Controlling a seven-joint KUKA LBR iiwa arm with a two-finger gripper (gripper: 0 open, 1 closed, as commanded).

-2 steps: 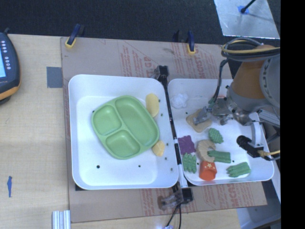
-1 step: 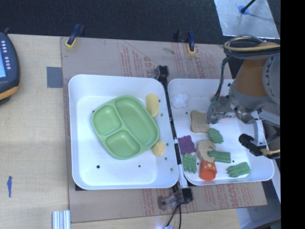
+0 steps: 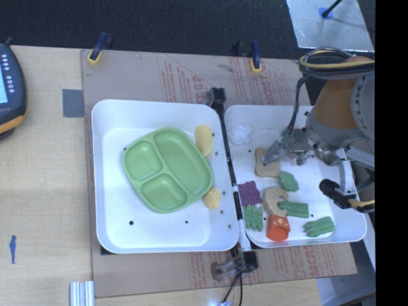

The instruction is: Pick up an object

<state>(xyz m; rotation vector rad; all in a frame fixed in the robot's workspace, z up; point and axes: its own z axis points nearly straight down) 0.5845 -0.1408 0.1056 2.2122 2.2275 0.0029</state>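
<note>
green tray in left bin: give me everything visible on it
The green tray is a light green, plastic-looking divided plate with rounded corners and three compartments: one long, two smaller. It lies flat, right side up and turned at an angle, near the middle of the left bin. All three compartments look bare. A pale yellow piece sits at its upper right edge and a smaller yellow one at its lower right corner, apparently touching.

Wooden bench (image 3: 44, 190), dark floor (image 3: 159, 11) behind.
</note>
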